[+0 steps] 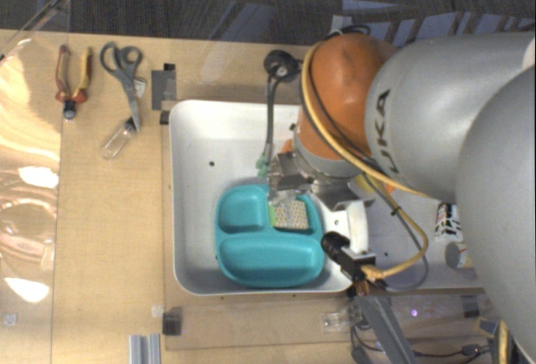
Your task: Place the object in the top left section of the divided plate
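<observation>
1. A teal plate (268,245) lies in the white bin (194,187), near its front edge.
2. The gripper (285,187) hangs over the plate's far right section; its state can't be told.
3. A speckled object (291,216) lies in that section, just below the gripper.
4. Scissors (126,74) and pliers (71,79) lie on the bench (100,253), left of the bin.

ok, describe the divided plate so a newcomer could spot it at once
Start at the white bin under the grey arm. The divided plate lies near the bin's front edge, below the gripper. It is the lone teal thing there, with moulded sections, one holding a small speckled object.
</observation>
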Controlling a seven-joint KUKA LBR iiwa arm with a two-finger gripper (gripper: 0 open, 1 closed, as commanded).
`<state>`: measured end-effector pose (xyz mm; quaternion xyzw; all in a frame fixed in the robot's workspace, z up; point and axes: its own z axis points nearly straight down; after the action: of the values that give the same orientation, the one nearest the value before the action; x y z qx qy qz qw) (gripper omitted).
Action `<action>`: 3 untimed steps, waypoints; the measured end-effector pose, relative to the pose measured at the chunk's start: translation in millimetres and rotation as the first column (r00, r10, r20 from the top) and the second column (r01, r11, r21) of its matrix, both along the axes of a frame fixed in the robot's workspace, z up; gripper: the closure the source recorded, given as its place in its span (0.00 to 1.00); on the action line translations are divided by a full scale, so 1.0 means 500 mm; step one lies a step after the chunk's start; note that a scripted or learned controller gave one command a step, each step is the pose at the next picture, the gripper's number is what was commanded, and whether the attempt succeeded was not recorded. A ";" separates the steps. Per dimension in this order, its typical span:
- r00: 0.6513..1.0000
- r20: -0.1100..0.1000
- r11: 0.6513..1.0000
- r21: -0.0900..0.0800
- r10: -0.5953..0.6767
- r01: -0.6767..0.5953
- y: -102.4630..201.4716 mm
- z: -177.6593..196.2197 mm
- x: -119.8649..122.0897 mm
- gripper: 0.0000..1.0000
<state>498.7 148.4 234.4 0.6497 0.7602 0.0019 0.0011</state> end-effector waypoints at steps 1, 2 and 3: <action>1.000 -0.001 1.000 -0.001 0.027 -0.027 -0.071 -0.056 0.023 1.00; 0.999 -0.003 0.999 -0.001 -0.047 0.047 -0.111 -0.081 -0.022 1.00; 0.995 -0.002 0.995 0.000 0.104 -0.104 -0.011 -0.113 -0.022 1.00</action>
<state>487.5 143.0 178.0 0.6093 0.7929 0.0013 0.0005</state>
